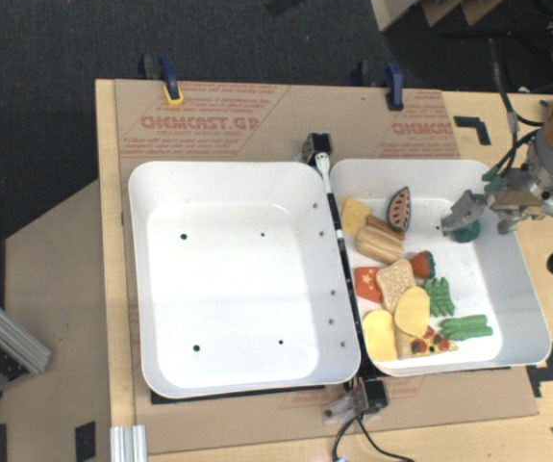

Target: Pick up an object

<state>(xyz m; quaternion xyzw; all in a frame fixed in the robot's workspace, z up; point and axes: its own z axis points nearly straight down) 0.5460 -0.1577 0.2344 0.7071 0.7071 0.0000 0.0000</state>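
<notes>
The right bin (513, 287) holds several toy foods along its left side. Among them are a watermelon slice (398, 209), a yellow chunk (355, 216), a tan bread roll (379, 242), a toast slice (394, 281) and a red piece (421, 263). Nearer the front lie two yellow ovals (412, 311), green beans (439, 295), a green pod (465, 328) and a pizza slice (436, 343). My gripper (465, 223) hangs over the bin's upper right part, to the right of the watermelon slice and apart from the foods.
The left white bin (233, 277) sits beside the right one, with a black divider strip (337, 243) between them. Both rest on a cardboard sheet (257, 114) held by blue clamps (170, 77). Cables (507, 114) run down to the arm at right.
</notes>
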